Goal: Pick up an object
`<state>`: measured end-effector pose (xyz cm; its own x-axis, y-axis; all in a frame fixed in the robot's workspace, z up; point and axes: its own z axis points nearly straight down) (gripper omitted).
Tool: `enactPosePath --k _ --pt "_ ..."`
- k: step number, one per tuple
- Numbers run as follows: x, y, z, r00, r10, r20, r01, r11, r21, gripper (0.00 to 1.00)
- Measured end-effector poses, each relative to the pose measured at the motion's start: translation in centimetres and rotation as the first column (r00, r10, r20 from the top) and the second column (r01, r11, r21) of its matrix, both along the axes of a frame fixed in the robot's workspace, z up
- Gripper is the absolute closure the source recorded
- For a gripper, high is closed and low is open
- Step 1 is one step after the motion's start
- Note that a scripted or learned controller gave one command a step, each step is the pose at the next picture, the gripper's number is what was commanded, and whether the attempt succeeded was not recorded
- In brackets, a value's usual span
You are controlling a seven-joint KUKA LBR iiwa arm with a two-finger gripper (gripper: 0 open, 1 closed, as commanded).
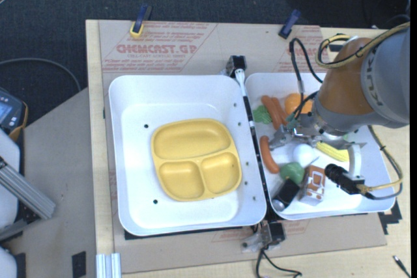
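Observation:
My gripper [288,135] hangs low over the left half of the right bin [374,202], under the grey and orange wrist. It sits among small toy foods. An orange-red sausage [275,111], a green piece [262,115] and an orange ball [293,103] lie just behind it. A second red sausage [268,153] lies to its front left, and a white egg [303,153] lies right in front of it. I see nothing held in the gripper.
The left bin [130,140] holds a yellow divided plate [194,158]. Toward the right bin's front lie a green lump [292,171], a black block [285,192], a brown-and-white box [314,184] and a yellow corn piece [332,152]. Cables trail off the arm.

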<state>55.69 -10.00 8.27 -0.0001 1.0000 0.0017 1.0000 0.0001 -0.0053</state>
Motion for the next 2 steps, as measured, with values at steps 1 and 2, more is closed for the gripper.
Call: enactPosePath --k 1,2 --pt "0.1 -0.1 1.3 1.0 -0.002 0.006 0.002 1.0 -0.001 1.0" --pt "0.5 0.1 7.6 1.0 0.0 0.011 0.0 1.0 -0.003 1.0"
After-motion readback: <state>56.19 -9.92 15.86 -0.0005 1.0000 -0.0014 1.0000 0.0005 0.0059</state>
